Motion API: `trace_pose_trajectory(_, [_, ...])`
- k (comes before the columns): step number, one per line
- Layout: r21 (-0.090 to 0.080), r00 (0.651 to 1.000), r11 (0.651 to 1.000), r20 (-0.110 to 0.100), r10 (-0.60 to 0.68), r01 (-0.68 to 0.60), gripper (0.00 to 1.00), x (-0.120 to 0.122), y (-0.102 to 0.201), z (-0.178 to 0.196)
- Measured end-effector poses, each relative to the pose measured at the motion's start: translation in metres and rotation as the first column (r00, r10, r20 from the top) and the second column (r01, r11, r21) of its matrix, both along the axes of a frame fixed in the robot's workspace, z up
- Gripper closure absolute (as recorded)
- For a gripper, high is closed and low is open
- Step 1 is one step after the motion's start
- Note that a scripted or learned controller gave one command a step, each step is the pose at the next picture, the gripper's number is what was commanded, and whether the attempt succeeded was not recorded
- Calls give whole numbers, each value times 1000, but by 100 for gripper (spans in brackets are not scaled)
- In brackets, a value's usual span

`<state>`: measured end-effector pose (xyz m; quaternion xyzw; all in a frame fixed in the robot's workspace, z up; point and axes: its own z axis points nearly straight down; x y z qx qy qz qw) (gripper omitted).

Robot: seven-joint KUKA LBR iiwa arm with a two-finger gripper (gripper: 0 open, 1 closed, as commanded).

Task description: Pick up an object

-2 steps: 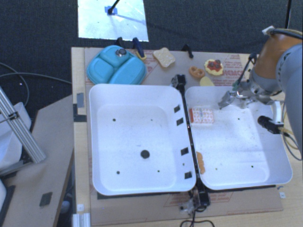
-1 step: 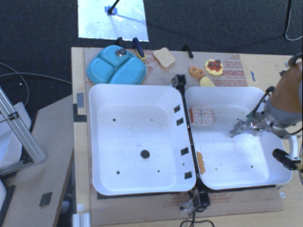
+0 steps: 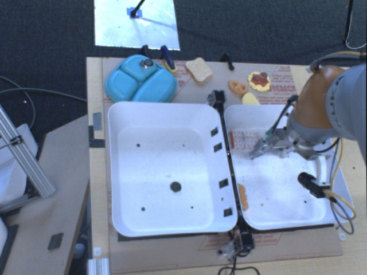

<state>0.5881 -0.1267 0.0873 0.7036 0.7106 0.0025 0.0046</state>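
Note:
My gripper (image 3: 256, 152) hangs low over the right bin (image 3: 287, 219), near its left-centre, at the end of the grey arm with its orange band (image 3: 312, 99). Just left of the gripper, a flat printed packet (image 3: 243, 139) lies on the bin floor by the divider. A small orange-brown piece (image 3: 242, 196) rests at the bin's left wall, nearer the front. In the left bin (image 3: 123, 153) a small dark round object (image 3: 175, 186) lies on the floor. I see nothing held in the gripper.
Behind the bins on the bench lie a blue sectioned plate (image 3: 140, 82), a toast slice (image 3: 199, 69), a pretzel (image 3: 238, 87), a red-topped tart (image 3: 259, 81) and a yellow piece (image 3: 250, 99). A black fitting with cables (image 3: 312, 185) hangs over the right bin's right side.

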Motion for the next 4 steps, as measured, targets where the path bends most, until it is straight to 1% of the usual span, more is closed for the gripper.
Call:
trace_pose_trajectory(1, [2, 1000, 1000, -1, -2, 2, 0, 63, 13, -1])
trace_pose_trajectory(2, [-11, 999, 1000, -34, -5, 5, 0, 76, 28, -4])
trace_pose_trajectory(3, [2, 1000, 1000, -22, -10, 10, 0, 78, 10, -3])
trace_pose_trajectory(4, [5, 1000, 1000, -18, -8, 8, 0, 79, -7, -3])
